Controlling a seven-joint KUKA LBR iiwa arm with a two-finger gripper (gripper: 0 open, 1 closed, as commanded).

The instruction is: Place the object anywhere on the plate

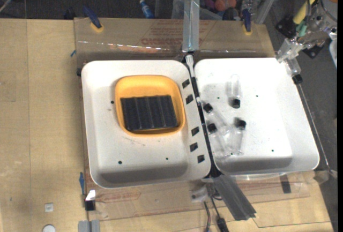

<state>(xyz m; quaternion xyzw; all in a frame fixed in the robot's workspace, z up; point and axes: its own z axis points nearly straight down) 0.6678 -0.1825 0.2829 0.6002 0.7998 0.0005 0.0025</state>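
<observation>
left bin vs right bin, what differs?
The left bin holds an orange plate with a dark ribbed rack on it; the right bin holds small clear bottles with black caps. Left contents are one centred stack; right contents are scattered near the divider. Both are shallow and white.

One fixed camera above, slanted down, both bins point(107, 166) in frame

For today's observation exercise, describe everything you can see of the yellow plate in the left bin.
The yellow plate is squarish with rounded corners and a raised rim, and looks like plastic. It lies flat in the left bin, toward its upper middle. A dark ribbed rectangular object lies on it, covering most of its centre.
</observation>
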